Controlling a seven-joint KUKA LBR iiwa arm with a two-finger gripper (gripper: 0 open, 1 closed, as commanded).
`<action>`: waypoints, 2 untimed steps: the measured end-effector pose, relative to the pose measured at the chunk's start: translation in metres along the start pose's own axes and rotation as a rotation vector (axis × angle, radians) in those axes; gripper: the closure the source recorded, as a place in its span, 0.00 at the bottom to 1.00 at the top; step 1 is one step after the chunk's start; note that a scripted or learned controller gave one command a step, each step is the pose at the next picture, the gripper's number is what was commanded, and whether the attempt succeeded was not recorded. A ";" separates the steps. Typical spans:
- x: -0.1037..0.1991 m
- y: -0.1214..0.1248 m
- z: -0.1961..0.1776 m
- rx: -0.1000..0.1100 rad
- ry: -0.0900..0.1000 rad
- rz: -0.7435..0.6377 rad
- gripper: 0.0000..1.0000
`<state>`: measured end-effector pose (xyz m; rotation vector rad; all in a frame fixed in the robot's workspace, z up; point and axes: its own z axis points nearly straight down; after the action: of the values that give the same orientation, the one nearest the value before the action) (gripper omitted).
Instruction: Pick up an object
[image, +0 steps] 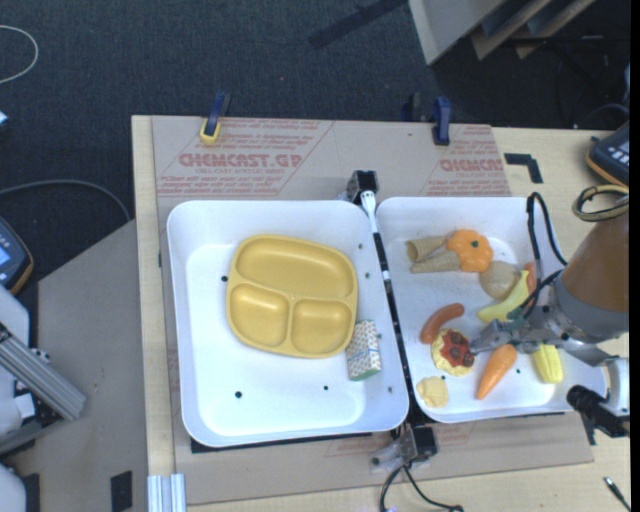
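Toy food items are lying in the right bin (400, 215): an ice-cream cone (432, 253) with an orange scoop (470, 249), a sausage (442, 321), a pizza slice (453, 351), a carrot (496, 369), a corn cob (547, 363), a banana (505, 304) and a pale cookie (433, 391). The claw (500, 335) is hovering low over the carrot's upper end, beside the pizza slice; its state cannot be determined. The left bin (190, 330) is carrying a yellow divided plate (291, 296) and a small patterned box (364, 351) just beside it. Both bins are resting on the desk (150, 200).
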<state>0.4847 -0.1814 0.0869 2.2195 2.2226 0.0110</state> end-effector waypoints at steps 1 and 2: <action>0.000 -0.002 -0.009 0.003 -0.002 0.000 1.00; -0.008 -0.008 -0.060 0.000 -0.008 0.003 1.00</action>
<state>0.4760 -0.1895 0.1472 2.2187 2.2151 0.0020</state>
